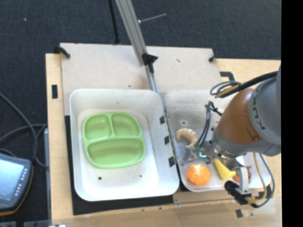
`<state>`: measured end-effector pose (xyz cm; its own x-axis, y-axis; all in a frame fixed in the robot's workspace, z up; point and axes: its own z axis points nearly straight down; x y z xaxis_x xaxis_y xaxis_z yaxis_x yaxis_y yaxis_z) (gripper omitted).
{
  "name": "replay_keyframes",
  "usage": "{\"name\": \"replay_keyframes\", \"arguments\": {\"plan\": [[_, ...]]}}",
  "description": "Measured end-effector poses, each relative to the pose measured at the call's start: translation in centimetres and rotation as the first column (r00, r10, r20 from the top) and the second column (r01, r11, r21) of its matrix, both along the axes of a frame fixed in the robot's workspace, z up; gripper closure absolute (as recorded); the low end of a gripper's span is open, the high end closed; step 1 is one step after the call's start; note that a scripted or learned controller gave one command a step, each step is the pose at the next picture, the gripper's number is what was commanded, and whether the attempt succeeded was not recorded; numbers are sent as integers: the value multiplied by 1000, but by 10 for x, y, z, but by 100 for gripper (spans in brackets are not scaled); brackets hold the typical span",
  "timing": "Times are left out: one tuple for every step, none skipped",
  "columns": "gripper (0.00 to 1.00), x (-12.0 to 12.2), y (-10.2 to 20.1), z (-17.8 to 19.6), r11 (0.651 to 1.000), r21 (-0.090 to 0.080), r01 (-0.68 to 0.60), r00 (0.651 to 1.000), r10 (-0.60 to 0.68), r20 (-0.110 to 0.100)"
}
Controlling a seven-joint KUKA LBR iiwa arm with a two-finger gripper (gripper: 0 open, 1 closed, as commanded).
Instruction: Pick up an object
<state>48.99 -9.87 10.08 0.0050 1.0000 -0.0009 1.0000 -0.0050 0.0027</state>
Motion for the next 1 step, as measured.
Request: {"name": "replay_keyframes", "arguments": {"plan": [[0,0,-1,0,1000,0,-1,1000,1,1]]}}
